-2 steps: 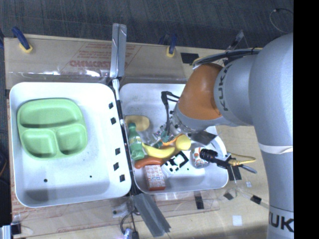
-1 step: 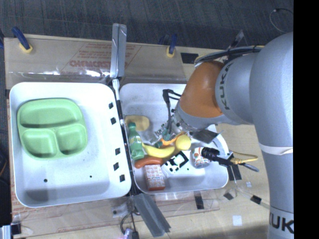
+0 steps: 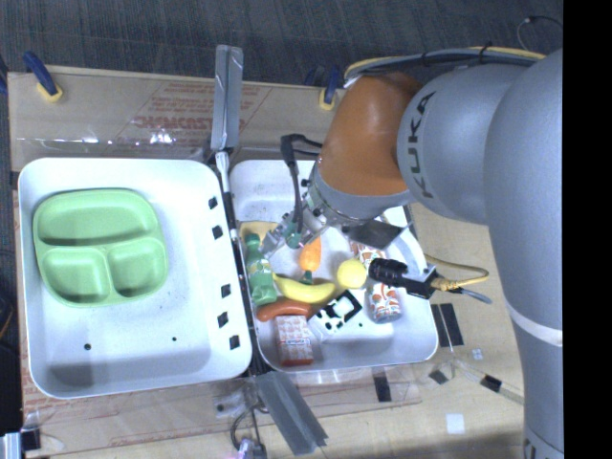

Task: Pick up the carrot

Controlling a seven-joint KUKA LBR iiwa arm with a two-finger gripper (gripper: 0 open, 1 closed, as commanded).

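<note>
Within the right bin, the carrot is seen just above the banana, beside the lemon. Directly over it the gripper is poised, apparently; its jaw state cannot be told.

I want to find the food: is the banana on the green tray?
No, the banana lies in the right bin, while the green tray sits in the left bin.

The carrot is a small orange piece with a short green stub at its lower end. It stands roughly upright in the picture, in the middle of the right bin, just above the banana and beside the lemon.
</note>
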